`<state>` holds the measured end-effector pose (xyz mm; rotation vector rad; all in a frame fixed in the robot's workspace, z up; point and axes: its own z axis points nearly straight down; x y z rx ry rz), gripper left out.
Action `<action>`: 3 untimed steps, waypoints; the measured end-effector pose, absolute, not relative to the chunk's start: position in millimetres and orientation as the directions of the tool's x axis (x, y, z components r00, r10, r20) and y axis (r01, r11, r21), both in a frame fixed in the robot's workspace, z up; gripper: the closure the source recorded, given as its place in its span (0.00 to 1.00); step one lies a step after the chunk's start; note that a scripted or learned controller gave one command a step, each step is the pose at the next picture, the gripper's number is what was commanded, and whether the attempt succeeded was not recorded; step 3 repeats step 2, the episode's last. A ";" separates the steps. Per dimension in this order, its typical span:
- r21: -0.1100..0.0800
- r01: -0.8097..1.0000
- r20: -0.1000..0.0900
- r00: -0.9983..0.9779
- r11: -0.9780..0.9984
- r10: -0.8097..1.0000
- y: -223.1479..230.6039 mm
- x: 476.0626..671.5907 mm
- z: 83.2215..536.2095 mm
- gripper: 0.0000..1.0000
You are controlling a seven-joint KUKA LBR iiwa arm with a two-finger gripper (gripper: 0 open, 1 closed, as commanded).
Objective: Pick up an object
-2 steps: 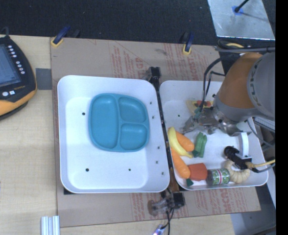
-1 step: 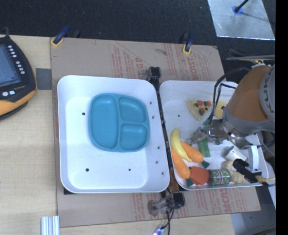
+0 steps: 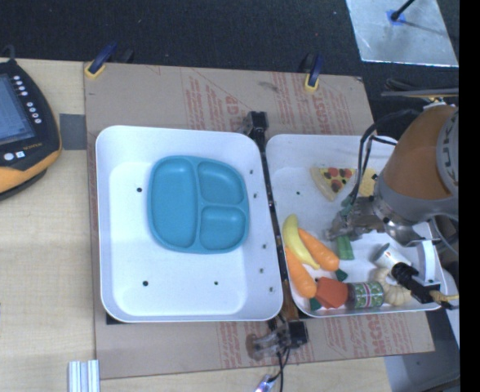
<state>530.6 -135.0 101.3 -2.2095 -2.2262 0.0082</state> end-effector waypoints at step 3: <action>-0.002 1.000 0.001 -0.005 0.005 1.000 -22.3 520.8 253.1 1.00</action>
